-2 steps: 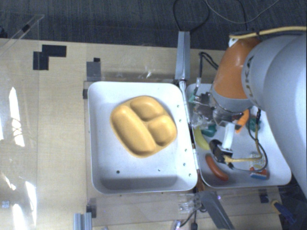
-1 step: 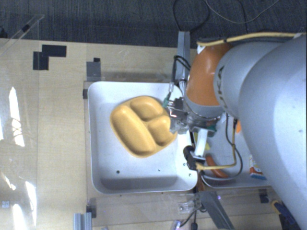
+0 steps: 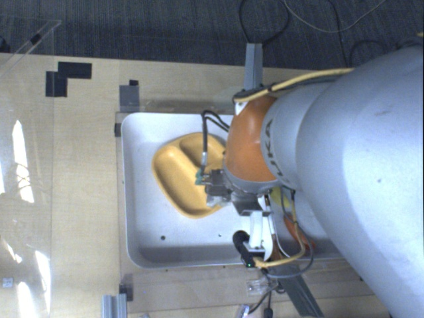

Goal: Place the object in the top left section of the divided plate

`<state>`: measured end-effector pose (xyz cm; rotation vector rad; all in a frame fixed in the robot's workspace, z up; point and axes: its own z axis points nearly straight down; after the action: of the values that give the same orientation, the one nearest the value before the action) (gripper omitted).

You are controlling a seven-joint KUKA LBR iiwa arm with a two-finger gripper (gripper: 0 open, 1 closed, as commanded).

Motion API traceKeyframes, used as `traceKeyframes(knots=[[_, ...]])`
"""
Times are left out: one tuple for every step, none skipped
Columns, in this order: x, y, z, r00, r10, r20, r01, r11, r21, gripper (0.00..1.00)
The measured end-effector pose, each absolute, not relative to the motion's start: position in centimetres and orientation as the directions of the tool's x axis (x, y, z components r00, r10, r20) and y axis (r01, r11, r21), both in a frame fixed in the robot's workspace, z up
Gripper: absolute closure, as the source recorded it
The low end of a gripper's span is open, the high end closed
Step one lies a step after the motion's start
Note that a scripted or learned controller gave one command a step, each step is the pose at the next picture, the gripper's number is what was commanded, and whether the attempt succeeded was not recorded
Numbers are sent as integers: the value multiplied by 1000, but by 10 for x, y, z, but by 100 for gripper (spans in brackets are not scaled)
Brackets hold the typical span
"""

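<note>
— One yellow divided plate point(image 3: 177, 174) lies in the white bin point(image 3: 136, 177), toward its upper middle, with its right edge running under the arm.

— And the gripper point(image 3: 211, 187)?

— Its wrist hardware sits over the plate's right rim. The arm hides the fingertips, so I cannot tell their spread, nor whether anything is held.

— Where is the object for the plate?

— Not something I can pick out; the visible sections of the plate look bare.

— Anything else around?

— The grey arm point(image 3: 358, 177) with its orange band point(image 3: 248, 144) covers the right of the scene. Black and yellow cables point(image 3: 275, 260) hang near the bin's lower rim. A clear panel point(image 3: 26, 177) stands at left.
</note>
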<state>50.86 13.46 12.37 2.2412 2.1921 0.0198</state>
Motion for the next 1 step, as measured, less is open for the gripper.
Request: traceKeyframes(knots=[[510,134,134,24,1000,7,1000,-24,16,100]])
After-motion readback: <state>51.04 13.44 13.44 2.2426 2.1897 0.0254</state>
